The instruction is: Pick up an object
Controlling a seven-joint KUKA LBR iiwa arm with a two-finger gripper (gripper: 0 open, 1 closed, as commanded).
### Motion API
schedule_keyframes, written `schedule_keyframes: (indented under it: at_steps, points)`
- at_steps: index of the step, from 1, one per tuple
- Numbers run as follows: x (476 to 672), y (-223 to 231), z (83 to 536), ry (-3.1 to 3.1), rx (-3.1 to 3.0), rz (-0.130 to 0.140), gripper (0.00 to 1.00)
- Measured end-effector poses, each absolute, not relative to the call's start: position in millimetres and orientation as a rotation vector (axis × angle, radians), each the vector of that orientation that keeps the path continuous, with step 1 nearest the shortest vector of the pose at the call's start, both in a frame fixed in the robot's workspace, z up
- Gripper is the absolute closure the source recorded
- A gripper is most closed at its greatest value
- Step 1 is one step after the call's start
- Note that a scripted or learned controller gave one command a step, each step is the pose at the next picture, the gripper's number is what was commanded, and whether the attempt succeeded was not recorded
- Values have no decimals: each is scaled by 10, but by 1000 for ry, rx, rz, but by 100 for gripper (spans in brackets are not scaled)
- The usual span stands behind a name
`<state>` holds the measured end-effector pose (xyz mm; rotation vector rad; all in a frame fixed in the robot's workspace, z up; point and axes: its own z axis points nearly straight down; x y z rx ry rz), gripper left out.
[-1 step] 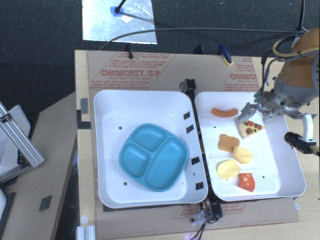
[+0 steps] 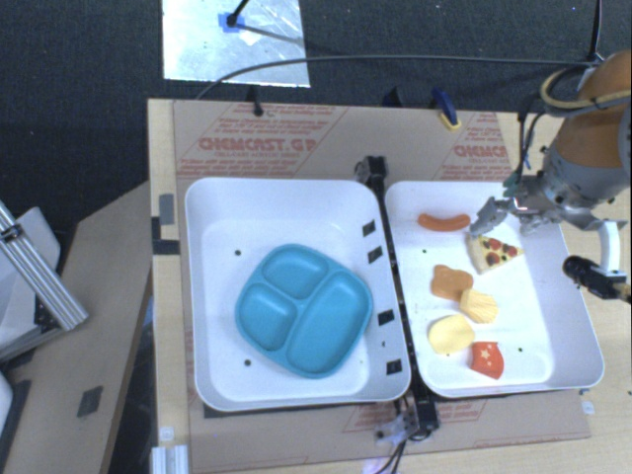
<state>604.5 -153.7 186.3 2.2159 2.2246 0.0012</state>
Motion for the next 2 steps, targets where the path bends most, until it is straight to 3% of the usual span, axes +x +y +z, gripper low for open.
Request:
schedule_keyframes:
  at_steps: [2]
  points:
    - [6028, -1569, 866, 2219, 2215, 2, 0]
